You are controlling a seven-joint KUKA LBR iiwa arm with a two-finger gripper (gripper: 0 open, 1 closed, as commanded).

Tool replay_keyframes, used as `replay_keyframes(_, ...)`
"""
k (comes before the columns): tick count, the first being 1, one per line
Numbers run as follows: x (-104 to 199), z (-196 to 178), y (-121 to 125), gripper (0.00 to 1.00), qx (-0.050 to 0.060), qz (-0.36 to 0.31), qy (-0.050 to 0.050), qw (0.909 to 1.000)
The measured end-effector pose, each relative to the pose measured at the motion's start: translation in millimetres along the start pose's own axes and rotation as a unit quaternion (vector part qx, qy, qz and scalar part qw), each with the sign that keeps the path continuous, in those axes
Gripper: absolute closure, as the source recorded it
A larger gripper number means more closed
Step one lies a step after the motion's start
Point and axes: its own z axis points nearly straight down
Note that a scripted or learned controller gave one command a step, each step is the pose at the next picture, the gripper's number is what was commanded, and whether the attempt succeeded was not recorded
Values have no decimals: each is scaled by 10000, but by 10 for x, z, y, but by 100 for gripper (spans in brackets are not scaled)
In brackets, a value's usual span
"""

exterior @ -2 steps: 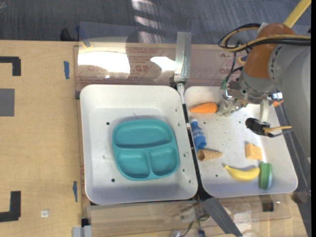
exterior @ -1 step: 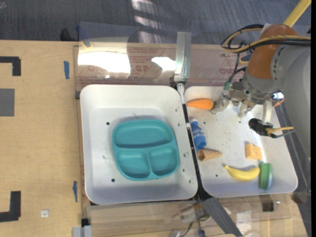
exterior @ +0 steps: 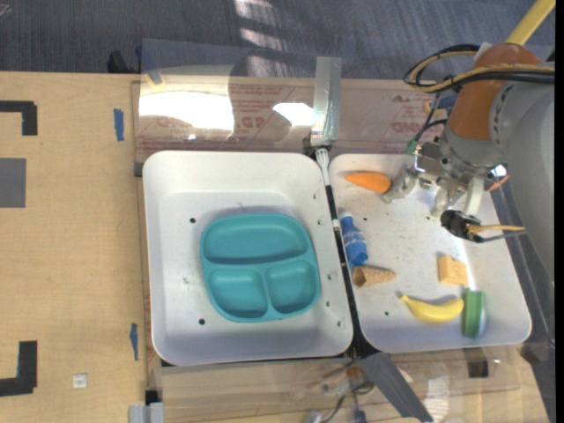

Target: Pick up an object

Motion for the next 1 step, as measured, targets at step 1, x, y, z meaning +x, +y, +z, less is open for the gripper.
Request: replay_keyframes(1,186,1,-104,0,-86,278,-129,9995)
